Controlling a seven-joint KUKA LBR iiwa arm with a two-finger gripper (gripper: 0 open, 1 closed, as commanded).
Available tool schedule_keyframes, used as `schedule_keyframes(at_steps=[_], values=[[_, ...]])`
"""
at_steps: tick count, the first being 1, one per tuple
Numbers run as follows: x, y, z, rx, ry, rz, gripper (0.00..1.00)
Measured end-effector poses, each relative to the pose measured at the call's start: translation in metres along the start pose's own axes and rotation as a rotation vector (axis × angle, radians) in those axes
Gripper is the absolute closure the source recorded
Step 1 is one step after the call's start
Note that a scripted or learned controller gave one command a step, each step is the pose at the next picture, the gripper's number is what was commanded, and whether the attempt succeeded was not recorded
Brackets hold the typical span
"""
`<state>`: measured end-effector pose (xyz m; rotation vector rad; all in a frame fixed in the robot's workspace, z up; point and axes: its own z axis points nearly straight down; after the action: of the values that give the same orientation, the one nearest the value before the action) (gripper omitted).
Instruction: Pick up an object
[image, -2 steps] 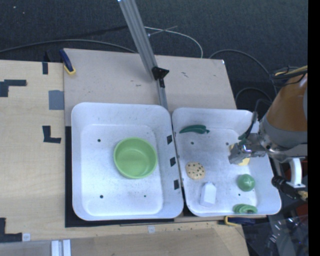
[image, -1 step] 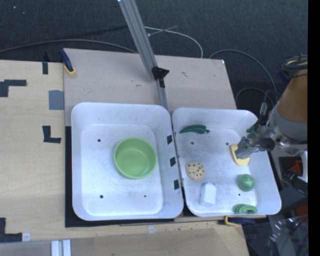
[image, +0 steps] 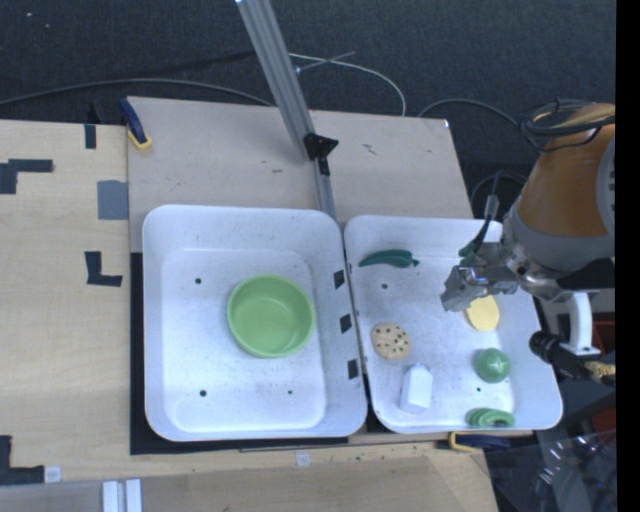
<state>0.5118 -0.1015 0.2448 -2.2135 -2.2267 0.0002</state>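
Arm enters from 3 o'clock; pincer (image: 468, 290) sits low over the right bin (image: 440, 232), toward its 3 o'clock side. Finger spacing: cannot tell. Yellow piece (image: 484, 316) just beside the pincer at its 5 o'clock, contact unclear. Same bin: dark green pepper (image: 388, 259) at 11 o'clock, cookie (image: 390, 341) near centre, white block (image: 416, 388) at 6 o'clock, green round object (image: 491, 365) and green ring (image: 490, 418) toward 5 o'clock. Left bin (image: 170, 232): green bowl (image: 270, 315), centred.
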Motion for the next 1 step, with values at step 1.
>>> schedule_keyframes(at_steps=[1], values=[[0.0504, 0.0199, 0.0139, 0.001, 0.0, -0.001, 1.0]])
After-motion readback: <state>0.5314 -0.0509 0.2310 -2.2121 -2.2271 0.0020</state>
